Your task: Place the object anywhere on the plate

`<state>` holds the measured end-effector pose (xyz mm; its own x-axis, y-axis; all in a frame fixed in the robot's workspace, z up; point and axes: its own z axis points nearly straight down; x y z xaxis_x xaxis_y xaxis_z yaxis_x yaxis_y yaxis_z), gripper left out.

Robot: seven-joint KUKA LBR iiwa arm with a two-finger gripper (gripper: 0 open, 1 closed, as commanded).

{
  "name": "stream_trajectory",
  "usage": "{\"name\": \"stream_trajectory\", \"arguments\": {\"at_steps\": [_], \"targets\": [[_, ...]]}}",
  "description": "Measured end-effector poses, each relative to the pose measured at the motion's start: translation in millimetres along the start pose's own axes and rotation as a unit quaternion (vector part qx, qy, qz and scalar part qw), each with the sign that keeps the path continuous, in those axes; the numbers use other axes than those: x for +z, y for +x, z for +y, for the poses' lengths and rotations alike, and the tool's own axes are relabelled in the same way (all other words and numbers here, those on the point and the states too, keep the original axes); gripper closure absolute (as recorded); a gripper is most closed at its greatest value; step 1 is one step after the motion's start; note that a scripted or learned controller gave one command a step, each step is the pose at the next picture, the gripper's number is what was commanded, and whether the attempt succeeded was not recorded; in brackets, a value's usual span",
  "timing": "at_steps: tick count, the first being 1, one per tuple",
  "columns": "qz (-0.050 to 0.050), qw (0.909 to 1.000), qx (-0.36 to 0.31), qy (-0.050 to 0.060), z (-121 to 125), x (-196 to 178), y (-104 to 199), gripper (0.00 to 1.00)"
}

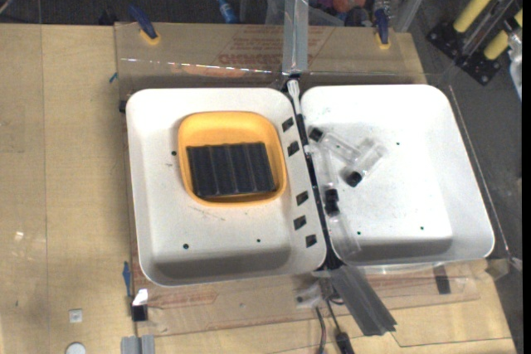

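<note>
Clear plastic object [347,152] with black caps is seen lying flat in right bin [431,203], near its left wall, well apart from plate. Orange plate [192,133] is set in left bin [153,220]; dark ribbed block [231,169] is carried on it. Tool state cannot be told. Both bins are borne by counter [58,178].

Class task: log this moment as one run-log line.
plate: left bin, bears dark ridged block | clear object: right bin | placing: not done
</note>
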<state>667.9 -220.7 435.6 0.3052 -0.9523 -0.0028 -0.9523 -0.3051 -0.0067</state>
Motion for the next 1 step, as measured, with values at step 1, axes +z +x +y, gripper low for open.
{"name": "stream_trajectory", "arguments": {"at_steps": [1], "targets": [[0.000, 0.9846, -0.175, -0.001, -3.0, 0.3, -9.2, 1.00]]}}
